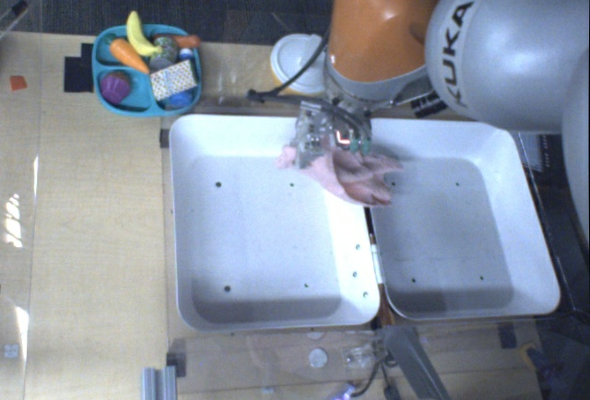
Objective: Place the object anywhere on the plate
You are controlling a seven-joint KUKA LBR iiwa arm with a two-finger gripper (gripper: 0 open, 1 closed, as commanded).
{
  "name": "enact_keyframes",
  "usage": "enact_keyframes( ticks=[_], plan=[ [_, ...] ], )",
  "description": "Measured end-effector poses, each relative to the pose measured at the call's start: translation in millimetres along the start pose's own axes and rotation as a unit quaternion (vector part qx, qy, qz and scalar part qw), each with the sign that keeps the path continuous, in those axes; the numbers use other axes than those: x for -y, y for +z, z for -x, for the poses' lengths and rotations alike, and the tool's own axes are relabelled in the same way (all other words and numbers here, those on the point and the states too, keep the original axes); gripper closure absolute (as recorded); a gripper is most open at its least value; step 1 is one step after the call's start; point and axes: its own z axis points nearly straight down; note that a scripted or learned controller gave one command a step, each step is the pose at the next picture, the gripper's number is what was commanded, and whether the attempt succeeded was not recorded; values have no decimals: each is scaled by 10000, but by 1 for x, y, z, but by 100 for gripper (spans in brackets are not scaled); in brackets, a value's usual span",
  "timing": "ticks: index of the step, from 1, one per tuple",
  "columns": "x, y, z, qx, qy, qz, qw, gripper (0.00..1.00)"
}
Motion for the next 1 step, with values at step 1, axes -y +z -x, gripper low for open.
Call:
enact_keyframes(
  ticks=[1],
  plan=[
    [0, 0, 0, 2, -1, 1, 10000, 0]
  ],
)
